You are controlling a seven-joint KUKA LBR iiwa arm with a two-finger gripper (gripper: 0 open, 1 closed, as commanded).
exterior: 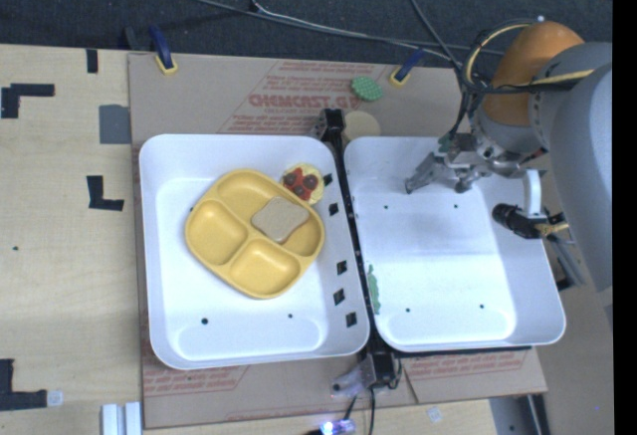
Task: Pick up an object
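A yellow divided plate point(231, 234) lies in the left bin point(164, 324). A tan slice of bread point(280, 219) rests on the plate's right compartment. A small red and dark berry-like piece point(304, 182) sits at the plate's upper right rim. My gripper point(436, 184) hangs over the far part of the right bin point(518, 319), well to the right of the plate. Its fingers stand open and nothing is between them.
A small green piece point(372, 285) lies against the right bin's left wall. A green round object point(366, 88) sits on the cardboard behind the bins. Black clips line the divider between the bins point(338, 224). Cables run across the dark floor at the back.
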